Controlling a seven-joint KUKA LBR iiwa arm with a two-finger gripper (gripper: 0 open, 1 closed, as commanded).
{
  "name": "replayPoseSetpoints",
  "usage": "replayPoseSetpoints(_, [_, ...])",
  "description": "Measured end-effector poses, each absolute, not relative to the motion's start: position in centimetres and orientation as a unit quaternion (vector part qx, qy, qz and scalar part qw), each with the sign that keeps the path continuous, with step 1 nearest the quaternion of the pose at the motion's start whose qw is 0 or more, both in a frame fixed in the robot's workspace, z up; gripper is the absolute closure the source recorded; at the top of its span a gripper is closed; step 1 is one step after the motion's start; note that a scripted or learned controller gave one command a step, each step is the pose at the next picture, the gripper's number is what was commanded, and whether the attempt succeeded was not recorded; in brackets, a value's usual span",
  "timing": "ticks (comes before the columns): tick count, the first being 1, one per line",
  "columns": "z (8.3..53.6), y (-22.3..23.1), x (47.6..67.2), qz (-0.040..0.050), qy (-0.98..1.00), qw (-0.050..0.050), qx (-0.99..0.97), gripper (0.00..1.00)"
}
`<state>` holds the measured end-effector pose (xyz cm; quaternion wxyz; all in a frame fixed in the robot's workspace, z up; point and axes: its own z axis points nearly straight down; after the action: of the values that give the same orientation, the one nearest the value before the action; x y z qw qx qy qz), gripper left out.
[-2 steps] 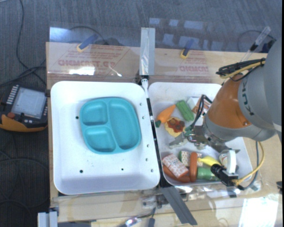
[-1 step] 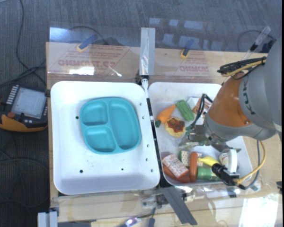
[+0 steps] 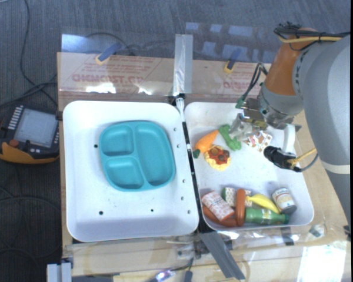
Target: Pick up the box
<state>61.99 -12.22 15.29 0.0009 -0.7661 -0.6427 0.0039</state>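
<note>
We hang our gripper (image 3: 245,125) low over the patterned box (image 3: 259,138) in the right bin (image 3: 294,178) for picking; we cannot tell its grasp.

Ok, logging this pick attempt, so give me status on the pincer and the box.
Pincer low in the right bin, far end. Box right beside it, grasp not confirmed. Green vegetable and carrot crowd close by.

You see a bulky grey arm (image 3: 332,98) with an orange band (image 3: 284,69) above its wrist, black cables (image 3: 294,31) crossing it, a metallic gripper (image 3: 242,124)
</note>
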Motion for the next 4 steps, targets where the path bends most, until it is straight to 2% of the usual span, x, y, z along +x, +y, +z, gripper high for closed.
replayPoseSetpoints(1, [16.5,-9.6,65.2,0.0039,-0.603,0.001,-0.798,1.00])
replayPoseSetpoints(2, [14.8,-13.3,66.7,0.0040,-0.557,0.001,-0.830,1.00])
replayPoseSetpoints(3, [17.3,-15.6,66.7,0.0039,-0.649,0.000,-0.760,1.00])
replayPoseSetpoints(4, [13.1,-15.4,66.9,0.0008,-0.587,0.000,-0.810,1.00])
